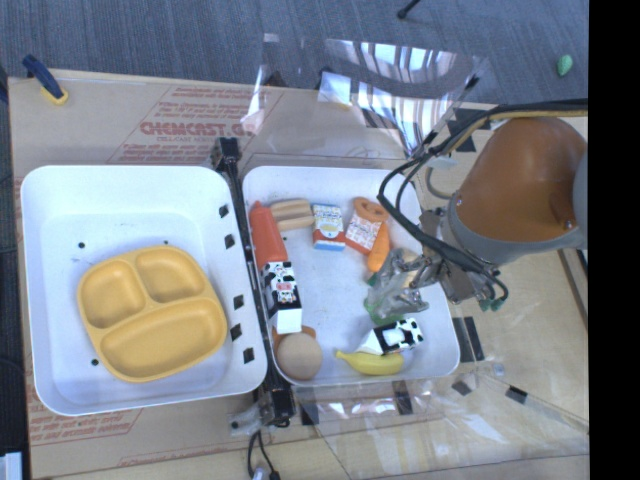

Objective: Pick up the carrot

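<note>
Orange carrot (pixel 379 249) lies in the right bin (pixel 440 353), just beside the tool (pixel 392 295); whether the tool is spread, I cannot tell.

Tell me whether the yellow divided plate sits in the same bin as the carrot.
No: the yellow plate lies in the left bin, the carrot in the right.

This is a robotics lab. A grey and orange robot arm (pixel 520 183) with loose black cables (pixel 420 163) reaches over two white bins (pixel 45 268) of toy food, set on a counter (pixel 540 368) of paper-covered board above grey carpet (pixel 150 13).
</note>
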`<state>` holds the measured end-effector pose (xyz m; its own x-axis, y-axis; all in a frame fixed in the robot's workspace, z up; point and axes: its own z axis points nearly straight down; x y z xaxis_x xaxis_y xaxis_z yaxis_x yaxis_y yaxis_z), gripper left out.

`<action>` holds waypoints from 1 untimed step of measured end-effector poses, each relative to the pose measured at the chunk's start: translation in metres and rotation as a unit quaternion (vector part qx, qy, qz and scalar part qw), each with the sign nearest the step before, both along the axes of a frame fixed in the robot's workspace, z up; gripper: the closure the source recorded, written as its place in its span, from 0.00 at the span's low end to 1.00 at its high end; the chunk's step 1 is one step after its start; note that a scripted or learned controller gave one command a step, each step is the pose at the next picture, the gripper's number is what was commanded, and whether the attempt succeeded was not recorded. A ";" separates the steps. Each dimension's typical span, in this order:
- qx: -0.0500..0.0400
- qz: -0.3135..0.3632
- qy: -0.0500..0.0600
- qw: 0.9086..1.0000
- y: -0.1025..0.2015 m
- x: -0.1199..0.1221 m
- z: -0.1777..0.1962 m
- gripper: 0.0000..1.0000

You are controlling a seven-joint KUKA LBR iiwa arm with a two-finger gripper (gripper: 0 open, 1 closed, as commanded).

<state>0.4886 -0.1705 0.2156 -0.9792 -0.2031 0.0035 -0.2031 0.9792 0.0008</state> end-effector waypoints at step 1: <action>-0.001 -0.066 -0.006 0.998 0.008 0.072 0.032 1.00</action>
<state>0.5607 -0.1626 0.2474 -0.9973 -0.0729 -0.0072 -0.0729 0.9973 -0.0026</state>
